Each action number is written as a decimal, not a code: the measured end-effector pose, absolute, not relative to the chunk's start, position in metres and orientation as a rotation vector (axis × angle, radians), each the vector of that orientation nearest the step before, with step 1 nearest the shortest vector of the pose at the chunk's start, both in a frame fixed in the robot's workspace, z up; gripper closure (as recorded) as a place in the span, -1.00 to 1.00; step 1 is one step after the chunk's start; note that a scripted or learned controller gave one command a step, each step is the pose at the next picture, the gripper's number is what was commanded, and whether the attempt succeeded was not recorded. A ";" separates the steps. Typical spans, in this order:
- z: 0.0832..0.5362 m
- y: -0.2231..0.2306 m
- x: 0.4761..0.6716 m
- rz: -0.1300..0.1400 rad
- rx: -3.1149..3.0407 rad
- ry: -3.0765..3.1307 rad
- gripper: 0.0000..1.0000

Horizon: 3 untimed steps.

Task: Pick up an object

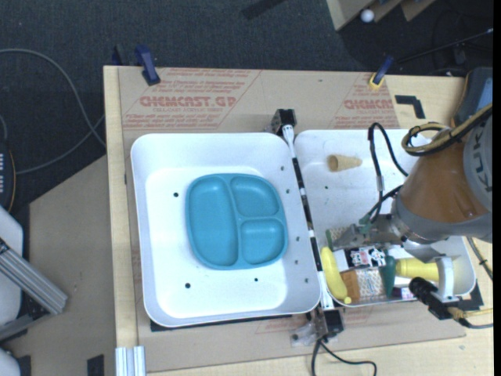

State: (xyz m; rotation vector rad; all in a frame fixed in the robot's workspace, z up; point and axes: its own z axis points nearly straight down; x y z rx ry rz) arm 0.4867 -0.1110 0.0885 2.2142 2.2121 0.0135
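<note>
Arm [442,190] bent low over right bin [344,143], fingers [368,237] among clutter, grip indiscernible

Left bin [156,210]: I see a blue divided plate [235,219] at centre, with open white floor around it on all sides.
Right bin [313,151]: I see the near end crowded with a banana [335,274], small packages [368,276] and a yellow bottle [419,269], overhung by the arm [442,194]. The far end holds one small cone [343,162]; the floor around it lies open.
</note>
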 end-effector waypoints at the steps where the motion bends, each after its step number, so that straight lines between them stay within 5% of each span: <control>1: 0.099 -0.114 0.488 0.015 2.210 2.201 1.00; 2: 0.201 -0.184 0.480 0.000 2.221 2.218 1.00; 3: 0.229 -0.124 0.553 0.003 2.218 2.223 1.00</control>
